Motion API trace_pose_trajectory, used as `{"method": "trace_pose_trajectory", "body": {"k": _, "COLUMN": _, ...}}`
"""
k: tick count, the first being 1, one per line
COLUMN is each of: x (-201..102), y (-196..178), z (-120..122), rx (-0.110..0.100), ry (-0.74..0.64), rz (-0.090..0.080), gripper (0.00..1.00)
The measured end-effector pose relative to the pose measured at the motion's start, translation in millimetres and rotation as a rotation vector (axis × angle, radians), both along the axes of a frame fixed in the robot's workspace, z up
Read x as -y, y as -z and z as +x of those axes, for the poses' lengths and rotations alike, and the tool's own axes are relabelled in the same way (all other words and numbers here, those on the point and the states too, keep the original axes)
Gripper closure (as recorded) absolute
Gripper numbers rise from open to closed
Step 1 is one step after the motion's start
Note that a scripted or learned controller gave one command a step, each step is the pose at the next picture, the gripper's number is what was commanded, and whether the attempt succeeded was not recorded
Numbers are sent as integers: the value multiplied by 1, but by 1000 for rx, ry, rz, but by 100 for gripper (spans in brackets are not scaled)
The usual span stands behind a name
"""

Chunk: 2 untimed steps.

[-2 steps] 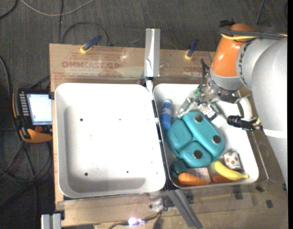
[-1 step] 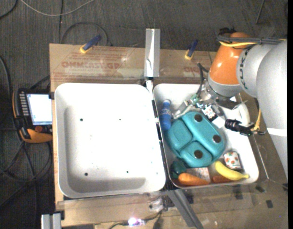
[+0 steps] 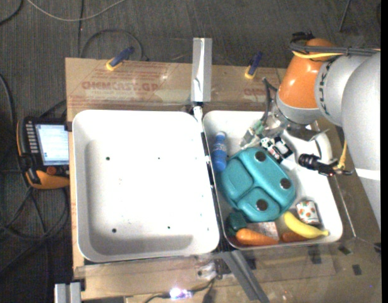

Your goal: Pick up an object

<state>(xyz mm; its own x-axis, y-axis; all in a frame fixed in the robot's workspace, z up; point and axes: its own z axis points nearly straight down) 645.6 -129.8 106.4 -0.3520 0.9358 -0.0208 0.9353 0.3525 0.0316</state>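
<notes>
Gripper (image 3: 265, 136) sits low in the right bin (image 3: 336, 213), near its back wall, just at the upper edge of a teal tray-like object (image 3: 256, 183); whether it is clenched or released, cannot tell from this angle. Nothing visibly between its tips. Arm (image 3: 336, 87) comes in from the right, orange band above the wrist, grey body over the bin's right rim. Teal object lies tilted across the middle of the right bin, dark holes on its upper face. Blue bottle (image 3: 218, 151) lies along the bin's left wall, just beside the teal object. At the front wall: an orange carrot (image 3: 256, 237), a yellow banana (image 3: 303, 228), a small patterned item (image 3: 308, 213) behind the banana. Left bin (image 3: 143, 182) white, bare floor showing. Handheld pendant (image 3: 45, 149) left of the bench
</notes>
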Motion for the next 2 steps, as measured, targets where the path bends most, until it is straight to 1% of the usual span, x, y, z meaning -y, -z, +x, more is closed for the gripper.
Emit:
{"method": "trace_pose_trajectory", "body": {"k": 1, "x": 0, "y": 0, "z": 0, "rx": 0, "ry": 0, "rz": 0, "gripper": 0}}
{"method": "trace_pose_trajectory", "body": {"k": 2, "x": -1, "y": -7, "z": 0, "rx": -2, "ry": -1, "rz": 2, "gripper": 100}}
